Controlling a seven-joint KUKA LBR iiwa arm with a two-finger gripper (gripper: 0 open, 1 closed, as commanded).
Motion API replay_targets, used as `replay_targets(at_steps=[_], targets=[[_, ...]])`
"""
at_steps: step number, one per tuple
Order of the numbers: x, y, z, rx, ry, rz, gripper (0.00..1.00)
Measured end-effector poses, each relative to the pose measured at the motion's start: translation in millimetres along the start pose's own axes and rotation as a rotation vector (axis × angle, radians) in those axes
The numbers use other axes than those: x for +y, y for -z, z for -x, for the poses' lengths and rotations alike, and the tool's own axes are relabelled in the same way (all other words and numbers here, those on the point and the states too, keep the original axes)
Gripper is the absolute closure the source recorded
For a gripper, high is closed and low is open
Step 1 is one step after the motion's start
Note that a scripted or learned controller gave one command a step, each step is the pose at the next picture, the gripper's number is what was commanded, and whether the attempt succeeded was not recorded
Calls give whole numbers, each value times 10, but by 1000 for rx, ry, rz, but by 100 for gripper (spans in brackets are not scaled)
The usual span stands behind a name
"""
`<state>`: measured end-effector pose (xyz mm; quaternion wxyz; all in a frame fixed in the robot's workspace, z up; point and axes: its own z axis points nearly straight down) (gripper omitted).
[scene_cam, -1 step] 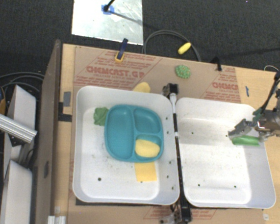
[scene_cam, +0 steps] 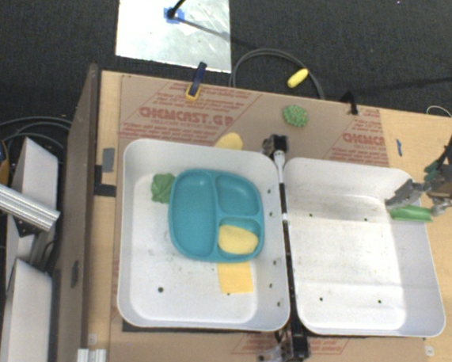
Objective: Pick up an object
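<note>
End effector [scene_cam: 430, 196] at far-right rim of right bin [scene_cam: 357, 308], w/ green stick-like obj [scene_cam: 411, 212] right at its tip. Can't tell if gripped or just touching. Lift not confirmed. Teal tray [scene_cam: 198, 221], yellow items in left bin [scene_cam: 132, 287] untouched.

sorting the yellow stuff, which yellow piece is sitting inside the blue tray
The rounded yellow piece in the blue tray's lower right compartment. The flat yellow square lies on the left bin floor below the tray, and another yellow piece sits outside behind the bin.
</note>
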<state>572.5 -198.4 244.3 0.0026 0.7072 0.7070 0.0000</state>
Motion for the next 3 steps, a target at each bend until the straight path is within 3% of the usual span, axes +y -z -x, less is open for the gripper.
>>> replay_targets(at_steps=[1, 2, 3], targets=[[-7, 119, -32, 2, 4, 1, 100], [-120, 22, -925, 6, 11, -4, 100], [-382, -223, -1678, 7, 11, -7, 100]])
